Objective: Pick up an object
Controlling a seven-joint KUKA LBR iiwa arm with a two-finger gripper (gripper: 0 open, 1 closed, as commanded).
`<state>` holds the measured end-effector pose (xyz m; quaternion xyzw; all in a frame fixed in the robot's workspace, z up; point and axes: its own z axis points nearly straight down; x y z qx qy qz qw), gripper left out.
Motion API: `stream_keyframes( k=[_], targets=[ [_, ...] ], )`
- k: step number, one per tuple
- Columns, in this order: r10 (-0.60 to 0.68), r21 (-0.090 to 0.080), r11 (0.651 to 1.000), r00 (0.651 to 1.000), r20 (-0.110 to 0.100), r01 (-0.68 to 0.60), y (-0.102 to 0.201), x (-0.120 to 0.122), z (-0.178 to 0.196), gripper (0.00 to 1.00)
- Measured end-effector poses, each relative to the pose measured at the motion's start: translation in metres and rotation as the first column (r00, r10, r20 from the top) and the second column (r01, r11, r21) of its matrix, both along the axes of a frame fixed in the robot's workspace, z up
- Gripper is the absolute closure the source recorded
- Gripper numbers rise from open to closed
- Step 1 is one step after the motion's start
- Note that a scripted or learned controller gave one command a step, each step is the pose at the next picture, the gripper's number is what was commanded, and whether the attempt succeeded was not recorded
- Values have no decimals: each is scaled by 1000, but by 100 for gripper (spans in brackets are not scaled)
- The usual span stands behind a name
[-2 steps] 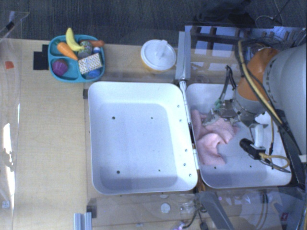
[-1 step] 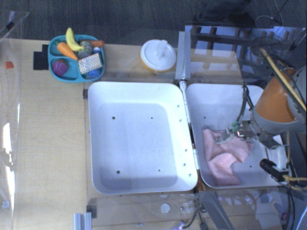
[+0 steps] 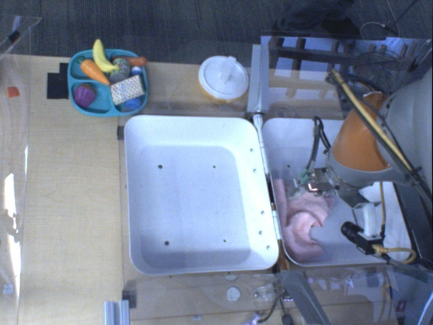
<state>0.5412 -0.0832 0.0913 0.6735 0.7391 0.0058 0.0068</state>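
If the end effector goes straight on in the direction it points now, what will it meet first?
Most likely the pink lump in the right bin: the end effector points down at its edge. Depth is unclear, so they may be touching.

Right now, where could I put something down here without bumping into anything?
The large white left bin has a bare floor. The pale wooden bench left of it, below the blue toy-food tray, is bare too. The right white bin is crowded: a pink soft lump and the grey, orange-banded arm.
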Motion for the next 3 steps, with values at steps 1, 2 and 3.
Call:
stream_keyframes(
  k=[1, 2, 3],
  targets=[
    [71, -4, 997, 997, 0, -71, -50, -28, 0, 0],
    [161, -4, 987, 987, -1, -161, -18, 2, 0, 0],
    [18, -1, 1000, 1000, -3, -18, -4, 58, -1, 0]
  ],
)
